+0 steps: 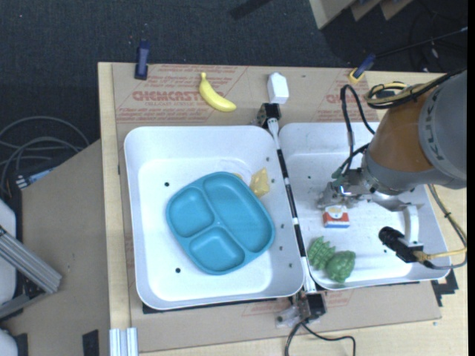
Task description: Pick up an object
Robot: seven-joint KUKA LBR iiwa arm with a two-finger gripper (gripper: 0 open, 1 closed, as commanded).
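One fixed overhead camera looks slantwise down on both bins (141,199).

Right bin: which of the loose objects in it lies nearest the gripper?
The small red, white and blue box, just below the gripper. The green bumpy toy lies further toward the right bin's front edge.

This is a robotics lab, not a home or kitchen. A grey arm (423,136) with an orange band reaches over two shallow white bins (141,162) fixed side by side on a cardboard-covered tabletop (178,95) (printed lettering shows on the board). Loose cables (33,154) coil on the dark carpeted floor (59,28), and clamps (141,58) hold the board's edge.
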